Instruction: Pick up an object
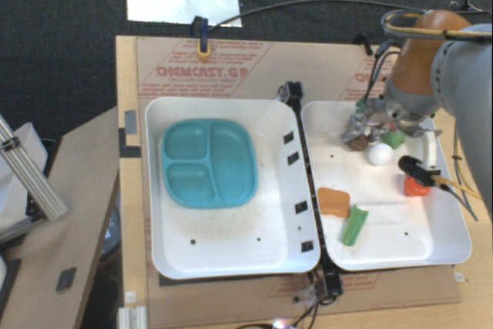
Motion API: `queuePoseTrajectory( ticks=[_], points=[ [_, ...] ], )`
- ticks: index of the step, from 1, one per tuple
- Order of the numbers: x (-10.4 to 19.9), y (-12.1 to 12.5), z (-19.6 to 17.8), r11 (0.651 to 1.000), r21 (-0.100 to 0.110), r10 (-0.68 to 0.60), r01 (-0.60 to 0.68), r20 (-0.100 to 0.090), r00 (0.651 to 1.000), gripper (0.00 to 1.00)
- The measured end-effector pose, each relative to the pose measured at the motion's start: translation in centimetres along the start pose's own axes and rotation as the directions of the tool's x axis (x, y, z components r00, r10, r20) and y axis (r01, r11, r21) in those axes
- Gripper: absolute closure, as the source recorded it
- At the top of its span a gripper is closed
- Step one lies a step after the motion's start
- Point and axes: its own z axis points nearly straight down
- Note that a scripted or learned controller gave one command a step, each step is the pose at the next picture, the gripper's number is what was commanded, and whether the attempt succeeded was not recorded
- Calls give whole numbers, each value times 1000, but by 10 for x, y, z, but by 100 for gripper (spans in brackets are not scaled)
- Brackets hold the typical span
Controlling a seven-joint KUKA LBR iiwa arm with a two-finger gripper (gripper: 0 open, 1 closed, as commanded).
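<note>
My gripper [360,133] is low over the far left part of the right bin [447,243], with the arm coming in from the upper right. A small brown thing [356,142] lies right under its tip; whether it is held is hidden. A white ball [380,155] rests just to the right of the gripper, and a small green piece [395,139] lies beside the ball. A red-orange object [416,186] sits further right. An orange block [334,202] and a green stick [354,226] lie near the front left of that bin.
The left bin [177,250] holds a teal divided plate [209,163]. A black-clipped divider [304,181] runs between the two bins. A cable arcs over the bench behind them. Bare floor shows in the front right of the right bin.
</note>
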Motion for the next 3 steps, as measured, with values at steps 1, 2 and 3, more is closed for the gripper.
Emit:
queuePoseTrajectory(
  ticks=[1,2,3],
  points=[
    [10,-1,-52,1000,1,3,-3,0,1000,100],
    [11,-8,-112,1000,-1,2,-2,0,1000,100],
    [11,-7,-164,1000,1,2,-2,0,1000,100]
  ],
)
